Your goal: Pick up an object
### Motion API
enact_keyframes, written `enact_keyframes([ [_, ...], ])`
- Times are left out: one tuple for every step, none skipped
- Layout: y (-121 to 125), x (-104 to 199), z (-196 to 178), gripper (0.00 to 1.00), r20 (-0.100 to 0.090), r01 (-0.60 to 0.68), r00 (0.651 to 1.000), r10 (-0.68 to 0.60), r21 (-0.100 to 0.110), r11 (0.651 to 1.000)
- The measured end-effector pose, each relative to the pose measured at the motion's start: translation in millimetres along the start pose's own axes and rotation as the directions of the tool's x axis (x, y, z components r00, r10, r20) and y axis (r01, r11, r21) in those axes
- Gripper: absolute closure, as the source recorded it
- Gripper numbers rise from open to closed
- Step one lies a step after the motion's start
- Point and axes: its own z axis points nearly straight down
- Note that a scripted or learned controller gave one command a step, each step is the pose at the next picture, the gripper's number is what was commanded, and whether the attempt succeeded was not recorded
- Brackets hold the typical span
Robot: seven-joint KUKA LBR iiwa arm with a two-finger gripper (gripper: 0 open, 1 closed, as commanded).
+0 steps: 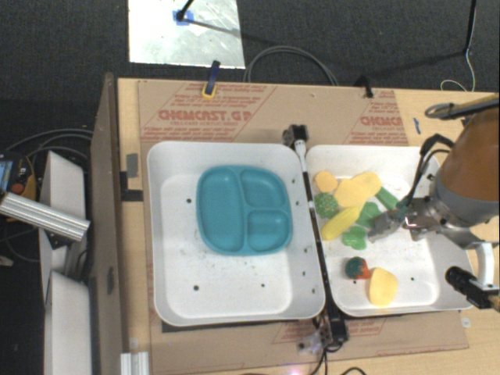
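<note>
The right bin [422,291] holds several small toy foods: a yellow round piece [325,181], a pale yellow flat piece [358,189], a green broccoli-like piece [326,205], a yellow banana shape [341,223], green pieces [355,238], a red-and-green piece [357,268] and a yellow piece [383,286]. My gripper [380,225] reaches in from the right, low over the cluster of green pieces in the bin's middle. Its grey tip lies beside a green piece [388,198].
The left bin [168,287] bears a teal divided plate [244,210]. A divider bar [310,209] runs between the bins. The arm's orange band and grey body [469,178] overhang the right bin's right side. Cables cross the cardboard behind.
</note>
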Motion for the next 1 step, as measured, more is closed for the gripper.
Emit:
enact_keyframes([
  [50.2, -2.9, 72.2, 0.00, 0.000, 0.003, 1.000, -0.003, 0.000, 1.000],
])
